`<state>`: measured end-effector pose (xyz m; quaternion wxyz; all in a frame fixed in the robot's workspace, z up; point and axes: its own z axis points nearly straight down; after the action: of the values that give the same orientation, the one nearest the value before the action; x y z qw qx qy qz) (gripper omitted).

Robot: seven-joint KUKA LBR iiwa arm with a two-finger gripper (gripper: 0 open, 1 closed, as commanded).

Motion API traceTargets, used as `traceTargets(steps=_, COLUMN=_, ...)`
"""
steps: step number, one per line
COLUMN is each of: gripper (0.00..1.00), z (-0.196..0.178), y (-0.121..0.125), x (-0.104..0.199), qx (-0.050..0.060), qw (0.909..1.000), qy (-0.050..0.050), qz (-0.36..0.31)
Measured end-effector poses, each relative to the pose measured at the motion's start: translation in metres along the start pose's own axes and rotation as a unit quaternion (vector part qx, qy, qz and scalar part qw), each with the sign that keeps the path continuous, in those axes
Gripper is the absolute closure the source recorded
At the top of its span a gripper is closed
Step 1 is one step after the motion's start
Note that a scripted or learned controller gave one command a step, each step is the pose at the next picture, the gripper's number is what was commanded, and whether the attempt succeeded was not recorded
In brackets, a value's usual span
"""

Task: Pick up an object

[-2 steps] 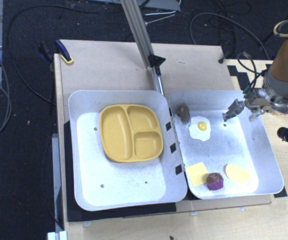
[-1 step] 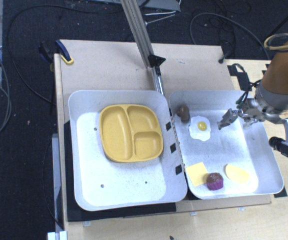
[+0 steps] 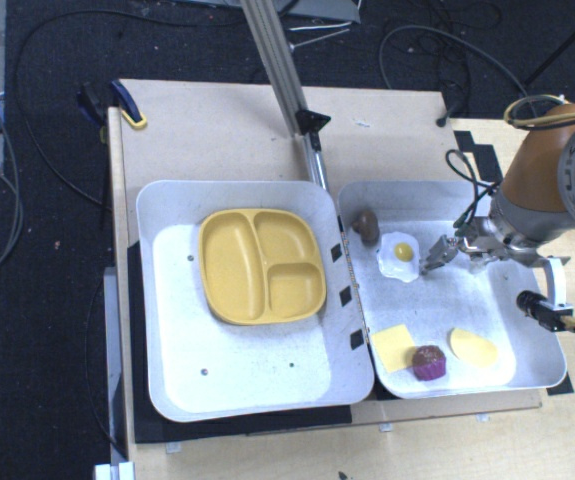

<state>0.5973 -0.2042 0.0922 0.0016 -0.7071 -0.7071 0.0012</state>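
Surface [image 3: 217,138] tan, carrying two white bins side by side. Left bin [image 3: 167,368] holds a yellow divided plate [image 3: 262,266], roughly centred. Right bin [image 3: 537,368] holds the small items: fried egg toy [image 3: 400,258] near its 10 o'clock, brown lump [image 3: 366,225] just at the egg's 11 o'clock, yellow square slice [image 3: 394,347] at 7, purple piece [image 3: 428,362] touching it at the slice's 4 o'clock, pale yellow oval [image 3: 473,347] at 6. Arm enters from 3 o'clock; tool [image 3: 435,257] low, just beside the egg at its 3 o'clock, nothing seen between its tips; cannot tell its opening.
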Motion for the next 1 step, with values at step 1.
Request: traceTargets(steps=1, gripper=1.0, z=-0.0139, y=0.0016, x=-0.0004, qx=-0.003, qw=1.0, qy=-0.001, qz=0.0)
